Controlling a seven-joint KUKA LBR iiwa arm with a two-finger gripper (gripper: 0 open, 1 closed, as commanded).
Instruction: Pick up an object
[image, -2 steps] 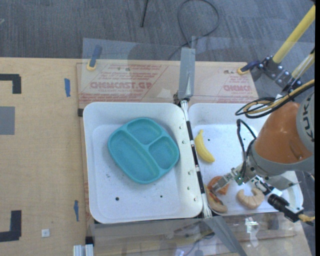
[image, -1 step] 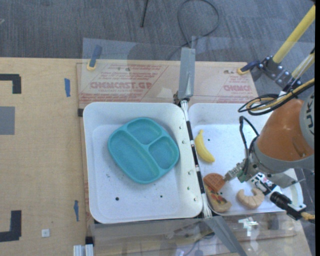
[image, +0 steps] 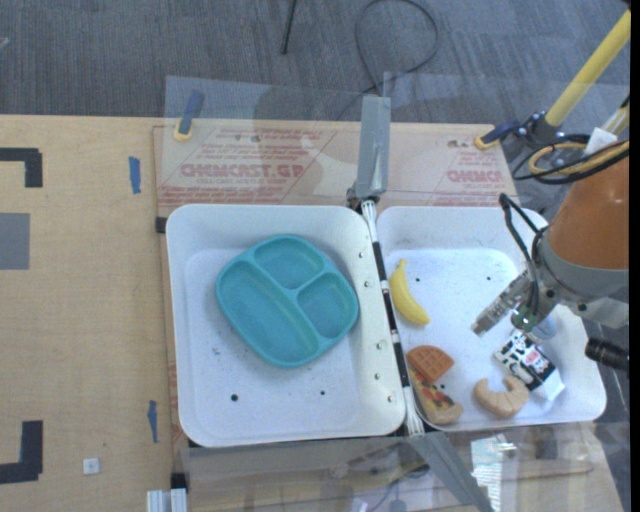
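Both bins, the left bin (image: 200, 400) and the right bin (image: 460, 240), are white with faint dark speckling; the left one carries a plain teal divided plate (image: 287, 299), and the bench (image: 80, 330) is tan with black corner marks and small blue tape strips. In the right bin, a yellow banana (image: 407, 295) lies near the left wall, an orange-brown waffle-patterned piece (image: 430, 362) and a tan croissant (image: 502, 397) lie toward the near edge, and a black-and-white patterned carton (image: 530, 362) lies toward the near right corner. The arm (image: 595, 225) shows an orange band over grey.
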